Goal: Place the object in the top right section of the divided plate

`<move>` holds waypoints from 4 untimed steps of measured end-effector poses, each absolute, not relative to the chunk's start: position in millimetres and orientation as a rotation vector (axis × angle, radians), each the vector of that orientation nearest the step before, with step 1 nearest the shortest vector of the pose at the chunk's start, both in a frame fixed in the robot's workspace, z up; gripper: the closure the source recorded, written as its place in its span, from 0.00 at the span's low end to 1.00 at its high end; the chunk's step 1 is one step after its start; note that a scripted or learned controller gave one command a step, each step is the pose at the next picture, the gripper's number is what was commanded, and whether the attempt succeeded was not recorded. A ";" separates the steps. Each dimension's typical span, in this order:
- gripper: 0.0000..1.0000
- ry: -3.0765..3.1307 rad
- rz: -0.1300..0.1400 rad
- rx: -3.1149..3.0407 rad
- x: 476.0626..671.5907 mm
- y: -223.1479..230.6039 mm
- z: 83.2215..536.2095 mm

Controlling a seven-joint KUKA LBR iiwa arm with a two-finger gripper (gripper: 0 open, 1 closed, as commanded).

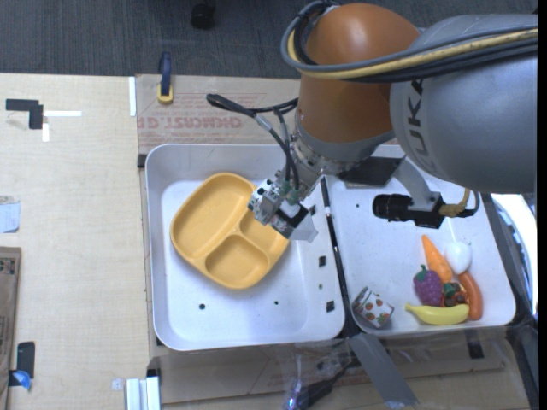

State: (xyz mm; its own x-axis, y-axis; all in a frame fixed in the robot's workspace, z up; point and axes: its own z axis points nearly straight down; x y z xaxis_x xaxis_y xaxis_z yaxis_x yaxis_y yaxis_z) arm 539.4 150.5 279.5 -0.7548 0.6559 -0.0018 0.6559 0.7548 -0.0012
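Gripper (280,205) hangs at the right edge of the yellow divided plate (224,229), over its upper right section; how it is set cannot be told, and no object can be made out in it. That plate, with 3 sections, lies tilted in the left bin (179,314). Right of the plate, in the right bin (504,306), lie a banana (438,314), purple grapes (428,285), a carrot (437,259), a white egg (459,257) and a small patterned cup (373,307).

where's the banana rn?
The banana lies in the right bin, near its front right corner, just below the purple grapes and the carrots, far from the yellow divided plate.
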 end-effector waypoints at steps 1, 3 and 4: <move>1.00 2.904 -0.005 1.200 561.5 125.5 258.1; 0.00 2.866 -0.004 1.285 547.9 105.3 285.4; 0.00 2.953 -0.003 1.077 479.2 162.4 116.8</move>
